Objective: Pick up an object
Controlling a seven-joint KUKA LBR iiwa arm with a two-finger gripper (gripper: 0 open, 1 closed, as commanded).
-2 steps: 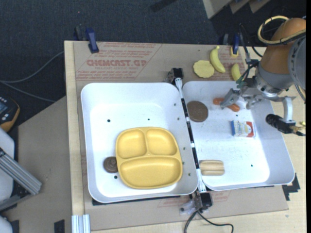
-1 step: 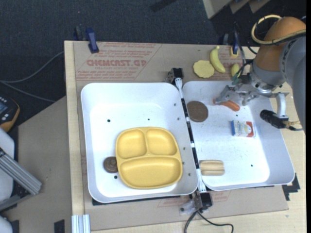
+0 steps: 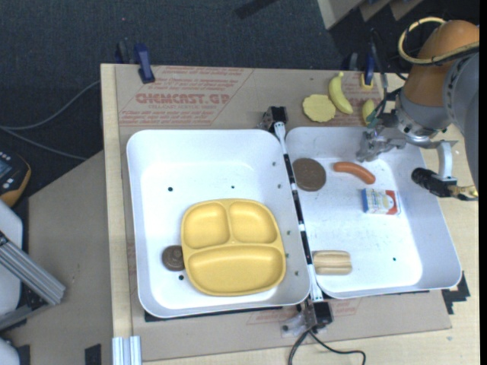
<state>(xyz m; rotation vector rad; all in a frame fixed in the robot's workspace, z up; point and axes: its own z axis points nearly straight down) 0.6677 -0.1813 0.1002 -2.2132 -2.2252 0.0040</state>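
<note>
The right bin (image 3: pixel 423 243) holds a red-orange sausage (image 3: pixel 354 172), a dark brown disc (image 3: pixel 310 173), a small white packet with blue and red print (image 3: pixel 378 201) and a tan bread-like block (image 3: pixel 332 262). My gripper (image 3: pixel 371 148) hangs low over the bin's far edge, just above and to the right of the sausage. I see nothing held in it. The grey arm with its orange band (image 3: pixel 445 48) comes in from the upper right.
The left bin (image 3: pixel 149 152) carries a yellow divided plate (image 3: pixel 230 245) with a small brown disc (image 3: pixel 173 258) beside its left edge. A banana (image 3: pixel 340 93) and a yellow round piece (image 3: pixel 319 108) lie on the bench behind the right bin. A blue clamp (image 3: pixel 142 61) grips the bench's far-left edge.
</note>
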